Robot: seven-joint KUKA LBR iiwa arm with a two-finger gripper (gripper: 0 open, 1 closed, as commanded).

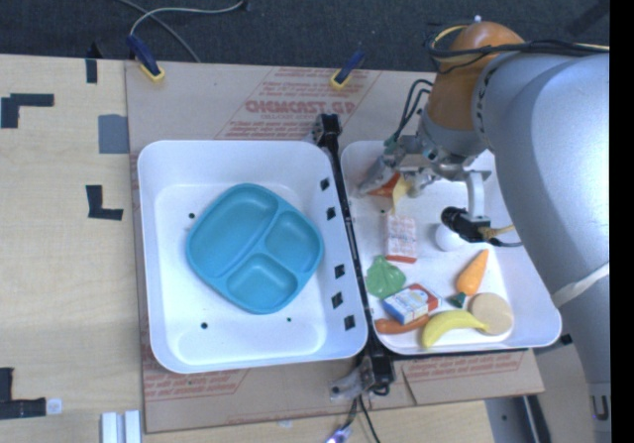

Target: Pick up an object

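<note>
Gripper (pixel 398 171) low at far end of right bin (pixel 530 332), over red-and-yellow item (pixel 388 187); grasp state could not be told. Within right bin: small packet (pixel 401 236) mid-floor, green piece (pixel 384 278) near left wall, carton (pixel 409 304), banana (pixel 453 325), carrot (pixel 473 272), round biscuit (pixel 491 312) at near end. Blue divided plate (pixel 255 247) lay in left bin (pixel 163 263)

Toys below your claw (pixel 401 176)
You see a carrot (pixel 473 272), banana (pixel 448 326), green leaf (pixel 384 278) and small carton (pixel 409 304) lying flat.
</note>
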